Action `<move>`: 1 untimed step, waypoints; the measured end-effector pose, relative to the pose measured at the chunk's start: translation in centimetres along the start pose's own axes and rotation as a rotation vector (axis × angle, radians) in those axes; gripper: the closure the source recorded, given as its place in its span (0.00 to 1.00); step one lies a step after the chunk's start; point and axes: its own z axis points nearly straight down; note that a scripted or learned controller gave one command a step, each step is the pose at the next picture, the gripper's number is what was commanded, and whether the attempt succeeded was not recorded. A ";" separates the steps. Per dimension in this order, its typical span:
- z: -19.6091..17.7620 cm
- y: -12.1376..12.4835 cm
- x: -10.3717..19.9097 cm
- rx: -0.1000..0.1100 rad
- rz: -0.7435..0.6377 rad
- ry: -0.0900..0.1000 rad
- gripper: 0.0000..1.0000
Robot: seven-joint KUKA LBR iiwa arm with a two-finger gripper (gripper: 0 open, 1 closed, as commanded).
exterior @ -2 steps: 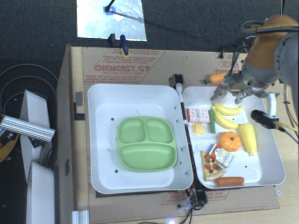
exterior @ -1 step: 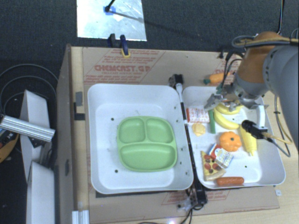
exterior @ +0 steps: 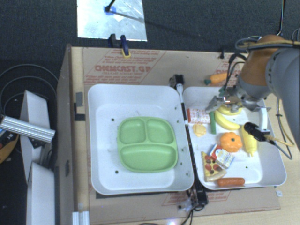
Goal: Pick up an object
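Note:
My gripper (exterior: 221, 102) hangs low over the back of the right bin (exterior: 274, 172), at the upper end of a yellow banana (exterior: 227, 121). Below the banana lies an orange fruit (exterior: 230, 141), with a yellow corn-like piece (exterior: 249, 144) to its right. A red-and-white packet (exterior: 197, 115), a green stick (exterior: 212, 122) and a pale round cookie (exterior: 199, 130) lie at the bin's left side. Near the front are a small carton (exterior: 223, 158), a pizza slice (exterior: 212, 168) and a red sausage (exterior: 230, 182).
The left bin (exterior: 105, 139) bears a green divided plate (exterior: 147, 143). An orange carrot (exterior: 217, 78) lies on the cardboard behind the right bin. The grey arm with its orange band (exterior: 255, 69) covers the bin's back right corner.

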 end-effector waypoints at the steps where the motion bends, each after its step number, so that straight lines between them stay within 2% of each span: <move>1: 0.0 0.0 -0.2 0.000 -0.001 0.000 0.00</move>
